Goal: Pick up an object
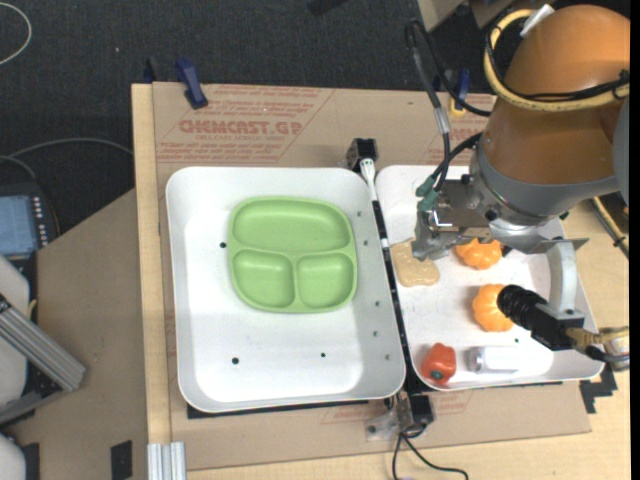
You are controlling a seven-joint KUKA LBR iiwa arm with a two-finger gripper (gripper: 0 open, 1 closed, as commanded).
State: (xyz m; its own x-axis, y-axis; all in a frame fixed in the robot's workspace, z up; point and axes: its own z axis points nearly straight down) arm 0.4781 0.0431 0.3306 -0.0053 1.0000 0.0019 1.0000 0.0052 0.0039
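Observation:
My gripper (pixel 428 242) hangs low over the right bin (pixel 560 368), near its left wall. Directly below and touching or nearly touching it lies a flat beige piece (pixel 416 271). An orange fruit-like object (pixel 478 254) sits just to the gripper's right, partly under the wrist. A second orange object (pixel 487 308) lies nearer the front. A red object (pixel 438 362) and a small white object (pixel 494 359) rest at the bin's front edge. The arm hides the back part of this bin.
The left bin (pixel 200 348) holds a green divided plate (pixel 293 253) in its middle. The ridge between the two bins (pixel 388 268) runs just left of the gripper. Cardboard (pixel 240 118) lies under both bins.

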